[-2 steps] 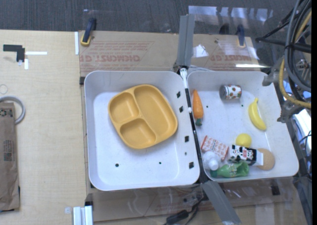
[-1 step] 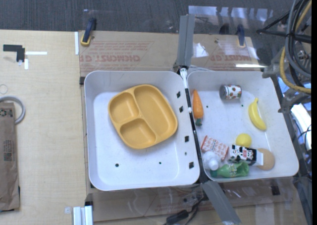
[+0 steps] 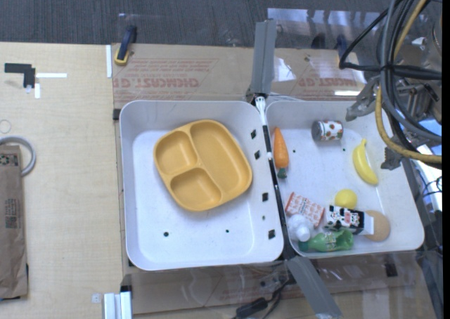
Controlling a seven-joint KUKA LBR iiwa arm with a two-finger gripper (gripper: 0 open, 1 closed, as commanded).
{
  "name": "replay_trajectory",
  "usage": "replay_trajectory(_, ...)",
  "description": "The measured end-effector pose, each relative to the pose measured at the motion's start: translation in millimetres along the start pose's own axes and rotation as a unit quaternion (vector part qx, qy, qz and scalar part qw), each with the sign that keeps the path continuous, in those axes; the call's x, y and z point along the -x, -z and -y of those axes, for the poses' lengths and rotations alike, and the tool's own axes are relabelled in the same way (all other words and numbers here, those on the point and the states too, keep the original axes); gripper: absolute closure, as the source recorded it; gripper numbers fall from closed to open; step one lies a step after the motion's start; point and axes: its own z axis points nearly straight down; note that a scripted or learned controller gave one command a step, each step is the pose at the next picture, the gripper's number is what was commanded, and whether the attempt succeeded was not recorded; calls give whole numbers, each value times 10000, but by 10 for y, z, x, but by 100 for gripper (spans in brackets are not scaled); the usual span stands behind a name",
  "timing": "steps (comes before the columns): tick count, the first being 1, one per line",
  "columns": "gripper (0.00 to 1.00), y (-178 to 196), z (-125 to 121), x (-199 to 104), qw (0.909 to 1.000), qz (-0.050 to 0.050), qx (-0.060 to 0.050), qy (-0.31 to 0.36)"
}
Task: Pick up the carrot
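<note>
Dark carpet ran across the top of the view, above a pale wooden bench (image 3: 56, 170) that bore two shallow white bins side by side, with brown cardboard (image 3: 190, 75) printed in red lying behind them. Left bin (image 3: 140, 226): a yellow plate (image 3: 202, 164) with three compartments lay tilted near the middle, its compartments bare. Right bin (image 3: 404, 230): the carrot (image 3: 280, 149) lay along the left wall, just beside the divider between the bins, orange body toward the back and green end toward the front. Behind and to its right lay a small can (image 3: 328, 130) on its side. A banana (image 3: 364, 164) lay near the right wall. Toward the front a cluster of things lay close together: a red-and-white packet (image 3: 304, 207), a white ball (image 3: 300, 228), a green item (image 3: 328, 242), a yellow round fruit (image 3: 345, 199), a black-and-white carton (image 3: 346, 220) and a tan round item (image 3: 380, 226). Arm and cables (image 3: 408, 43) entered at the upper right, above the back right corner of the right bin; the gripper (image 3: 362, 105) hung there, well apart from the carrot, and whether it was spread or closed could not be told. Nothing was seen in its grasp. A brown paper bag (image 3: 13, 219) lay at the left edge of the bench.
</note>
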Motion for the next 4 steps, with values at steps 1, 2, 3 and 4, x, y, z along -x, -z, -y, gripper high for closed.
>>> replay_trajectory(1, 100, 94, 14, 15, 10000, 18, -6, -18)
replay_trajectory(2, 0, 93, 15, 15, 10000, 16, -6, -20)
replay_trajectory(3, 0, -2, 264, -70, 10000, -2, -3, -19)
replay_trajectory(4, 0, -1, -38, 5, 9937, 0, 2, 1122)
